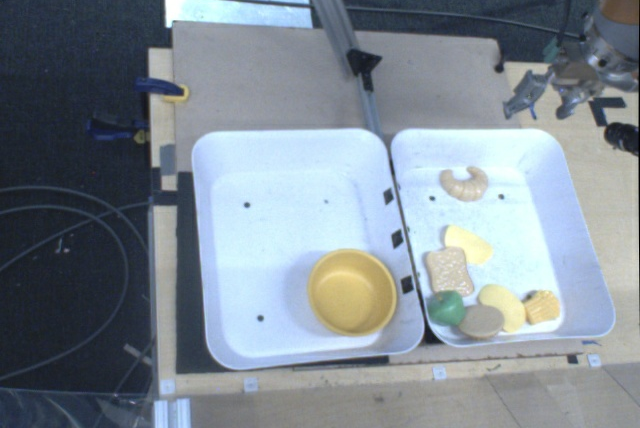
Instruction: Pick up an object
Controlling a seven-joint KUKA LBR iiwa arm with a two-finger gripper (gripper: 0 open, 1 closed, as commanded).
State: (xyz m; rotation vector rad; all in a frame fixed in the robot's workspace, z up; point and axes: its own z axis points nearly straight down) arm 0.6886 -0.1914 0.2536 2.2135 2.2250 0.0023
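Several small food toys lie in the right bin. The croissant sits alone at 12 o'clock there, the easiest target. The gripper, fingers spread and holding nothing, hovers beyond the bin's far corner; it should descend centred over the croissant.

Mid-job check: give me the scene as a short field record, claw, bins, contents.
claw: open, holding nothing, above the bench beyond the right bin's far right corner
left bin: yellow bowl near its front right
right bin: croissant toward the back, apart from the rest
front cluster: cracker, green piece, corn piece
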